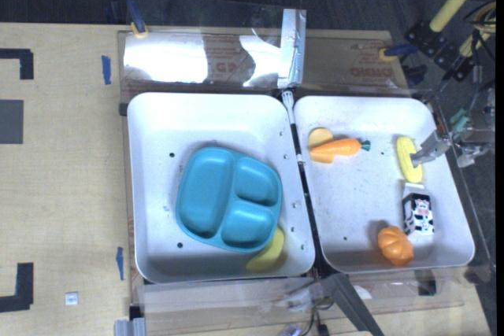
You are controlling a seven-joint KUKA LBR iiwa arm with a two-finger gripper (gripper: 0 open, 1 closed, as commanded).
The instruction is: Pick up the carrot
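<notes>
Carrot (339, 149) is lying on its side at about ten o'clock in the right bin (370, 244), green top pointing toward three o'clock, its blunt end touching a small yellow-orange round piece (318, 137) at its eleven o'clock. We are seeing the gripper (441, 144) hanging over the bin's three o'clock rim, well apart from the carrot; we cannot tell how it is set. A yellow corn cob (405, 157) is lying just beside it. At five o'clock a black-and-white cow-print carton (418, 216) and an orange fruit (395, 245) are sitting close together. The left bin (157, 130) is holding a blue divided plate (227, 197), partly covering a yellow piece (270, 252).
</notes>
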